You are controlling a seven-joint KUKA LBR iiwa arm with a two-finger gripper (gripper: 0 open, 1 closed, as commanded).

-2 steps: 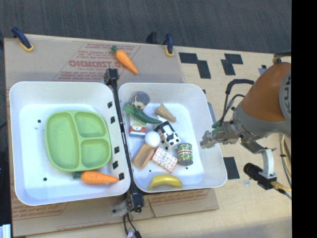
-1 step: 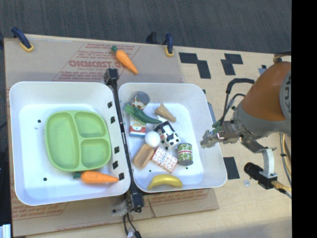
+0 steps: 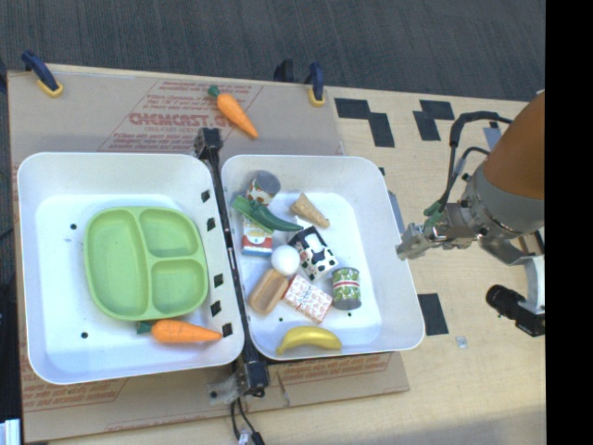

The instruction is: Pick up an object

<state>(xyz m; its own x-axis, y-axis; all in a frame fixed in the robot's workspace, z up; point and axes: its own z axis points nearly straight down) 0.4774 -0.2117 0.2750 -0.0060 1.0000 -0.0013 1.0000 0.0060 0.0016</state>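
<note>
Gripper (image 3: 412, 246) outside the right bin (image 3: 394, 202), claw state unclear
Crowded toys may slip or jam a blind grasp

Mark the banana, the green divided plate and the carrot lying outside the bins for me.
banana (image 3: 309, 340), camera view, middle of its curved body.
green divided plate (image 3: 93, 269), camera view, left rim.
carrot outside the bins (image 3: 237, 115), camera view, middle of its orange body.
</note>
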